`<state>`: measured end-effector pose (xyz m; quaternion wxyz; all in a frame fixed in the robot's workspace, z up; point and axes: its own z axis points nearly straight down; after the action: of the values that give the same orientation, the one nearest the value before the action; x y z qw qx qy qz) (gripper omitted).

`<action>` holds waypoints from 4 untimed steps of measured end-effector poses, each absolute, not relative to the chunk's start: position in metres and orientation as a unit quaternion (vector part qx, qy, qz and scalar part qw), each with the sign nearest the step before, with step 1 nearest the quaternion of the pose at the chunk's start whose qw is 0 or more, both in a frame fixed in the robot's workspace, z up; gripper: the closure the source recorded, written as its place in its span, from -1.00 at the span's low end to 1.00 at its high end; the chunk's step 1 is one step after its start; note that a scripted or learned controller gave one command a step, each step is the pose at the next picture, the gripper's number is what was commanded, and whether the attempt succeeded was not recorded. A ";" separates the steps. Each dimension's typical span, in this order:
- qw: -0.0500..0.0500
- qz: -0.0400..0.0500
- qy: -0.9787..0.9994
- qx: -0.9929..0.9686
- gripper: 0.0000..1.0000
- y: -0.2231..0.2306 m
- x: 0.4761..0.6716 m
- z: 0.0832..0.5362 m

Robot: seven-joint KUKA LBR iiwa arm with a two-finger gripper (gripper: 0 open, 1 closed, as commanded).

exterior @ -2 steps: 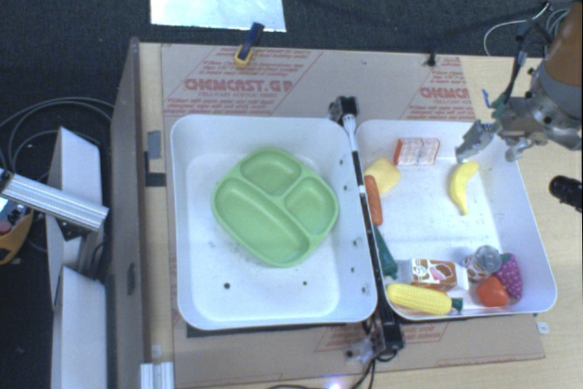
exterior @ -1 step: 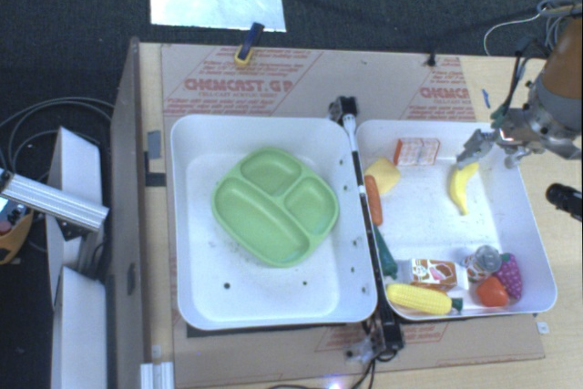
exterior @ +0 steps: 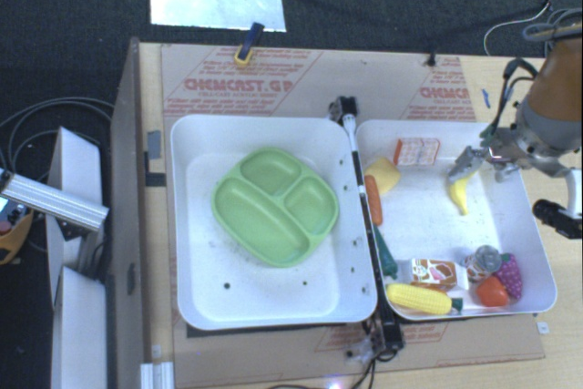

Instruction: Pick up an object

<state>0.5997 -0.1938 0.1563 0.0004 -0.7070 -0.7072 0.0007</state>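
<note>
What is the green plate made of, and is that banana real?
The green plate looks like molded plastic: one even pale green, smooth, with three rounded compartments pressed in. The banana is probably a plastic toy: plain bright yellow with a slightly glossy look and no brown spots, though it is too small here to be sure. The white bin under the plate also looks like smooth plastic.

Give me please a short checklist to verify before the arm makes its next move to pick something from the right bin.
1. Gripper is above the right bin: ok.
2. Banana lies near the gripper, apart from other things: ok.
3. Something is held between the fingers: cannot tell.
4. Fingers open enough for the banana: cannot tell.
5. Corn, tomato and grapes crowd the near wall, away from the gripper: ok.
</note>
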 end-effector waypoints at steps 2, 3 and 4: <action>0.002 0.001 -0.707 -0.707 -1.00 -0.178 0.560 0.083; -0.003 -0.001 -0.707 -0.707 -1.00 -0.208 0.593 0.085; -0.002 -0.001 -0.707 -0.707 1.00 -0.207 0.592 0.096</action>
<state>0.5922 -0.2066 0.0957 -0.0025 -0.7069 -0.7073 -0.0015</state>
